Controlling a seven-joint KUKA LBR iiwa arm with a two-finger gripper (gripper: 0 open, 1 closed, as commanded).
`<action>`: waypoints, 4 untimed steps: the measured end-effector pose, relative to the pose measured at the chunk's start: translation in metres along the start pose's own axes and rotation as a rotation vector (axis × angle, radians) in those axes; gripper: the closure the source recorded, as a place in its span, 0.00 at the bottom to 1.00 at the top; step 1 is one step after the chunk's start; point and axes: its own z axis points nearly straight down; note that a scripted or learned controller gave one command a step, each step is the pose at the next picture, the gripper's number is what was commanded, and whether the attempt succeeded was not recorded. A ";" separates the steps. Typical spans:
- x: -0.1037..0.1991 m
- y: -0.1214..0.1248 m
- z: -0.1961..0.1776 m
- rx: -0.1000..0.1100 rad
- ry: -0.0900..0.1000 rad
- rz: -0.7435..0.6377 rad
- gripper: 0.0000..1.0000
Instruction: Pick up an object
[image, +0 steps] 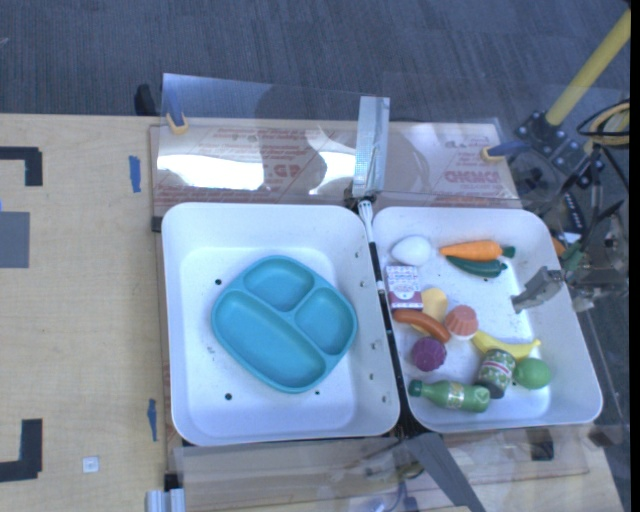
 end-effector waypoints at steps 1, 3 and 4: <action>-0.012 -0.002 0.153 0.006 0.001 -0.013 0.00; 0.009 -0.010 0.165 -0.013 -0.005 -0.029 1.00; 0.009 -0.011 0.166 -0.012 -0.004 -0.029 0.00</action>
